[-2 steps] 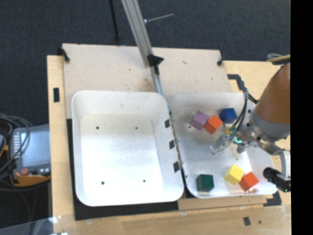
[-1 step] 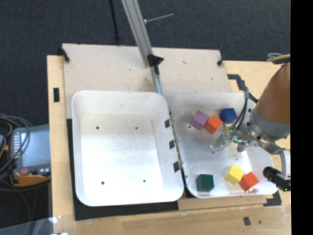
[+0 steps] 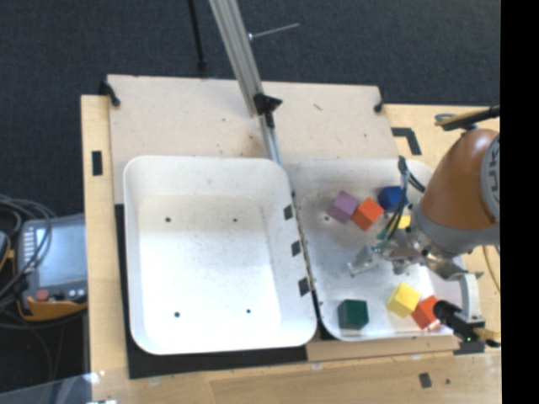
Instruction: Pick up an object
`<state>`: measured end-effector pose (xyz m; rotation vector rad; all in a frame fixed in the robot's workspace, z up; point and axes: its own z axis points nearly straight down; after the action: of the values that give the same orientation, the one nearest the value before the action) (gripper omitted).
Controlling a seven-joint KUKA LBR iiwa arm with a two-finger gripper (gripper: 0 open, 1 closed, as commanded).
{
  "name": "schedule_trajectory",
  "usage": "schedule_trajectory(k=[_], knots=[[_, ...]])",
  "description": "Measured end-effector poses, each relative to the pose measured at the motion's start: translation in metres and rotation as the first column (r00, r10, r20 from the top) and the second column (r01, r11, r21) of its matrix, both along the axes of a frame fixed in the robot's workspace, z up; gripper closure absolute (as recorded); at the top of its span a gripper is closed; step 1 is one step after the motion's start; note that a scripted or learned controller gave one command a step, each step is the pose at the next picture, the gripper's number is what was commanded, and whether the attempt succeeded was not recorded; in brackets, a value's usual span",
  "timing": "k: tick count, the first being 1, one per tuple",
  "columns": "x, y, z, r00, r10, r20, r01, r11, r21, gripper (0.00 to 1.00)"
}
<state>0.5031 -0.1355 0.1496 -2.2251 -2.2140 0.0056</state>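
objects to pick: six small blocks lie in the right bin (image 3: 320,310), all loose on its floor.
purple block (image 3: 343,206): upper middle of the right bin, touching or just beside the orange block (image 3: 366,214) on its right.
blue block (image 3: 390,197): just right of the orange one, close under my arm, partly covered by cables.
yellow block (image 3: 405,299): lower right of the bin, touching the red block (image 3: 425,310), which sits at the bin's lower right edge.
green block (image 3: 353,313): dark, alone near the bin's front wall, well apart from the purple and orange pair.
small yellow bit: another yellow patch shows by my wrist, right of the orange block; i cannot tell what it is.
my gripper (image 3: 364,263): low over the middle of the right bin, between the orange block above and the yellow block below, pointing left. nothing sits between my fingers. the fingers look slightly apart, but the metal parts blur together and i cannot tell the gap for sure.
my arm (image 3: 459,196): orange band and grey body enter from the right, covering the bin's right wall.
left bin (image 3: 210,255): white, speckled, beside the right bin, sharing the middle divider.
bench (image 3: 194,116): pale board under both bins, with a slanted metal rail (image 3: 240,49) rising from its back edge.
off the bench: a grey box with cables (image 3: 46,263) on the dark floor at left.
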Motion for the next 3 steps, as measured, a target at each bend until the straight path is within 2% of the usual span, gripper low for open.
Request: schedule_trajectory(k=[1, 2, 3], knots=[[0.000, -0.002, -0.051, 1.000, 0.003, 0.005, -0.003, 1.000, -0.002, 0.00], [0.002, -0.001, -0.039, 1.000, -0.005, 0.012, 0.005, 1.000, 0.001, 1.00], [0.014, -0.002, 0.012, 1.000, 0.009, 0.012, -0.009, 1.000, -0.001, 1.00]])
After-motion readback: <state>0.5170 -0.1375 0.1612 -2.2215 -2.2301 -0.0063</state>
